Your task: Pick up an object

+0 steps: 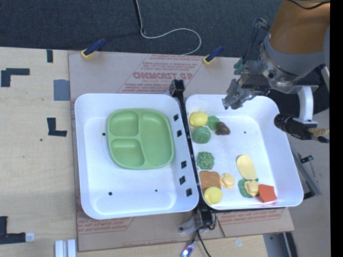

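Near edge: the red block [267, 193] lies closest to the camera, in the near right corner of the right bin [278, 123].
Bench: a pale board [32, 143] under both bins, with brown cardboard [155, 74] showing beyond the right bin's far side and two yellow-and-blue clamps [94, 47] at that cardboard's far edge.
Arm: grey with an orange band [300, 15], it hangs above the far right corner of the right bin.
Left bin: a white bin [91, 197] touching the right bin's left wall along a black clip seam.
Right bin: white and shallow, it holds all the toy food, which crowds its left and near parts.
Plate: a green divided plate [140, 138] sits in the left bin, left of the right bin.
Gripper: the gripper [235, 100] hovers over the far edge of the right bin, well apart from every item; nothing sits between its fingers, and I cannot tell whether they stand apart or together.
Pale yellow piece: [246, 166] lies right of centre in the right bin, toward its near side.
Bread slice: a tan slice [209, 178] lies by the right bin's left wall, near side.
Green round: [201, 135] by the left wall, mid depth.
Broccoli: [205, 159] between the green round and the bread slice.
Yellow fruit: one [198, 119] at the far left of the right bin, another [213, 195] at its near left corner.
Small pieces: a brown bit [222, 128] just right of the far yellow fruit.
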Robot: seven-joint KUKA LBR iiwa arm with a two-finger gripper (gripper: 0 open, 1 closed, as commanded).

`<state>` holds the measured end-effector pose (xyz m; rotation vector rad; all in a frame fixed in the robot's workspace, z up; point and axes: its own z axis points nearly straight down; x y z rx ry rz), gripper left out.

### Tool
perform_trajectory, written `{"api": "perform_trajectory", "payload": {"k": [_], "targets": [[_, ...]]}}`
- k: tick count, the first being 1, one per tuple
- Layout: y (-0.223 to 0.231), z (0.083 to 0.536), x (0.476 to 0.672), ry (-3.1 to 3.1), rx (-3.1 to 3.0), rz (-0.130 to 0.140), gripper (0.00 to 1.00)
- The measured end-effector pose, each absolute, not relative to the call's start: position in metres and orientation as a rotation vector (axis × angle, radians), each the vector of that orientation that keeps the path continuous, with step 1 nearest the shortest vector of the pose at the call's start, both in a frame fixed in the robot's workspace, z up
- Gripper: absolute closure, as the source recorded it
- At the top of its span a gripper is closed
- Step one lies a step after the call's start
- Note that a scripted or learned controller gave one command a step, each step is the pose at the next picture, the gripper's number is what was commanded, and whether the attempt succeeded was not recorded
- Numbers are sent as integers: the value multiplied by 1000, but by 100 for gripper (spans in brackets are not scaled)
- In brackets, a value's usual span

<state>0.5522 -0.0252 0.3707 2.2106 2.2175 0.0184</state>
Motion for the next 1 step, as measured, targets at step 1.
{"api": "perform_trajectory", "payload": {"k": [1], "targets": [[25,410,485,2230,2213,5,100]]}}
